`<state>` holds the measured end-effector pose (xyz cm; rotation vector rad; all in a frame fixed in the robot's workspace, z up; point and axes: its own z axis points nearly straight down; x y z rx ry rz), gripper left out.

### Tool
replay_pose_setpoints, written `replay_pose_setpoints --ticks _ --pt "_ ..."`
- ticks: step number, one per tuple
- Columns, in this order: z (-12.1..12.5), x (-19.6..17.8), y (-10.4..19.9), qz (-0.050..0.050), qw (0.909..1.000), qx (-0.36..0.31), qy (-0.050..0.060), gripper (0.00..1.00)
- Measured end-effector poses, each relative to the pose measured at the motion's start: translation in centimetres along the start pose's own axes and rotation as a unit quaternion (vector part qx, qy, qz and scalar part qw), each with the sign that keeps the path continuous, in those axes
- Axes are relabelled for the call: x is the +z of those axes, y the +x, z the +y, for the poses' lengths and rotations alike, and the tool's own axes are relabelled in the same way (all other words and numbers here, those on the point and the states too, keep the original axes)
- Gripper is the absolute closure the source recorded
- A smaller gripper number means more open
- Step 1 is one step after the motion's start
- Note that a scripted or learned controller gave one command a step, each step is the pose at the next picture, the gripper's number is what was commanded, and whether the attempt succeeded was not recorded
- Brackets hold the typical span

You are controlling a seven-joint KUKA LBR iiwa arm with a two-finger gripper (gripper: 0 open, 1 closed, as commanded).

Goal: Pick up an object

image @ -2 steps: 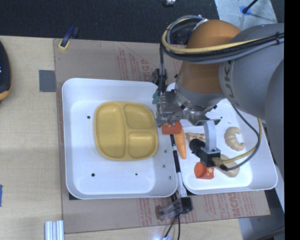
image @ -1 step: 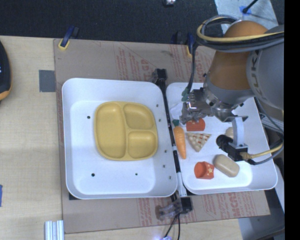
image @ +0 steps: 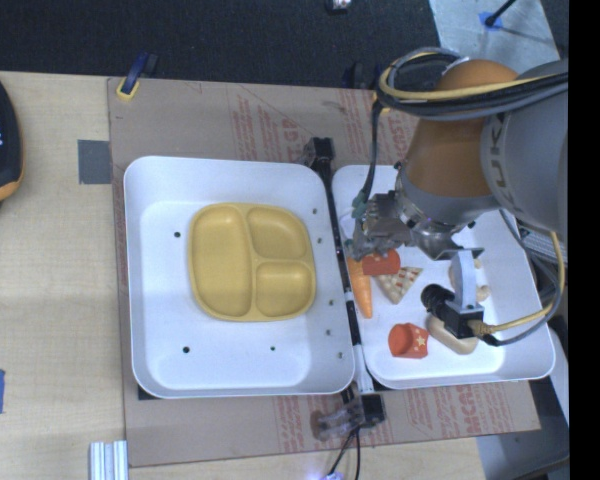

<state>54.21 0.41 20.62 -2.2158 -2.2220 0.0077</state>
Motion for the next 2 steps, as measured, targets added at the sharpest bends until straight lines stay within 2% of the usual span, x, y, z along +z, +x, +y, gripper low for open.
replay_pose_setpoints --ticks 1,2 --pt "1.9 -3.2 0.3 0.000 1.0000 -0.001 -0.002 1.00" --pt "5.1 -1.1 -1.0 -0.001 1.0000 0.000 -0.003 1.00"
